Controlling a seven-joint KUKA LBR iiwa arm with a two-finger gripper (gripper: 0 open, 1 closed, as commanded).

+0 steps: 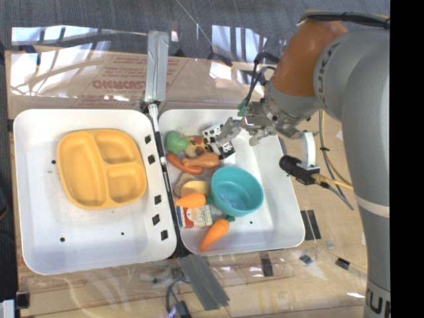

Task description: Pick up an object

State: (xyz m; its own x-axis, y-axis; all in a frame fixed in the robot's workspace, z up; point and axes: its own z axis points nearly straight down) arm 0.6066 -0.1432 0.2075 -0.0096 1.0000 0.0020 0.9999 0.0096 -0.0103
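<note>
My gripper hangs over the back of the right bin, its tip close to a black-and-white patterned object by the bin's far side. Whether it touches that object I cannot tell. A pile lies just left of it: a green toy, an orange-red stick-shaped piece and other small toy foods. A teal bowl sits in the middle of the bin. In front of it lie an orange carrot and a small carton.
The left bin holds a yellow divided plate. A ridge with black clips separates the two bins. The grey arm with its orange band covers the right side. Cables trail by the right bin's edge.
</note>
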